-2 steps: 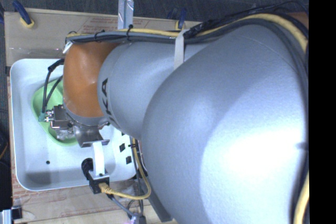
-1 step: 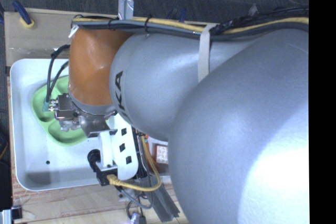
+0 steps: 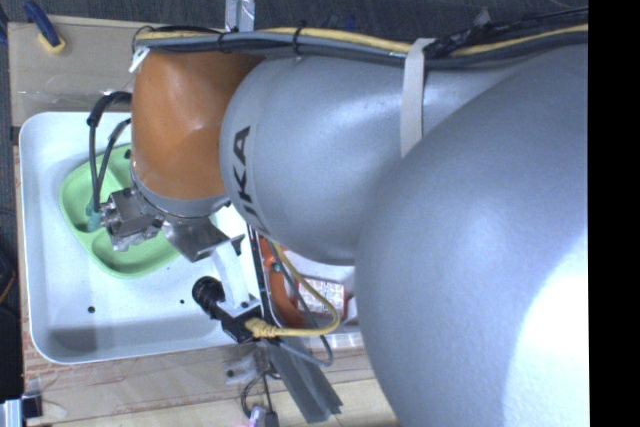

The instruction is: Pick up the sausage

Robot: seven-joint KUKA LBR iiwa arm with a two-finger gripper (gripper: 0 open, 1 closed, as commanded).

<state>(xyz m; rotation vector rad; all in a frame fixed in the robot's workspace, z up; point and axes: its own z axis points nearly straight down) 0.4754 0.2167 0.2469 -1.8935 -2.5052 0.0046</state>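
Camera view looks down on my arm [image 3: 400, 175], whose grey bulk and orange band [image 3: 180, 130] cover most of the bench. My wrist hangs low over the left white bin [image 3: 50, 245], just above a green bowl [image 3: 85, 200] that lies near the bin's far left wall. My gripper [image 3: 125, 220] sits at the bowl's right edge, tucked under the wrist, and from this angle I cannot tell how it is set. Black hoses [image 3: 97, 150] loop down beside it. I cannot make out the sausage; my own arm hides much of both bins. Something orange-brown [image 3: 285, 300] peeks from under my arm, too hidden to identify.
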